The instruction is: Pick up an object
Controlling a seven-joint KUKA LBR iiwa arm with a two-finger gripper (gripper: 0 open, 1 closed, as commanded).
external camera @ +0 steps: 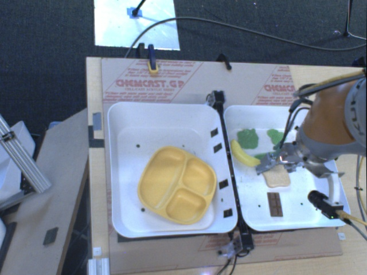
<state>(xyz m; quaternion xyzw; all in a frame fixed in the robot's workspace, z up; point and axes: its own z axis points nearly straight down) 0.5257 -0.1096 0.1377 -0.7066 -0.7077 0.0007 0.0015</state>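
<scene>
The right bin holds a yellow banana, a green leafy piece, a second green piece, a tan slice of toast and a brown bar. My gripper hangs low over this bin, between the banana's right end and the toast's upper left corner. Nothing shows as held. The arm covers the bin's right part.
In the left bin lies a yellow divided plate, slightly tilted. A black divider with clips runs between the two bins. A yellow-handled clamp sits at the board's back edge.
</scene>
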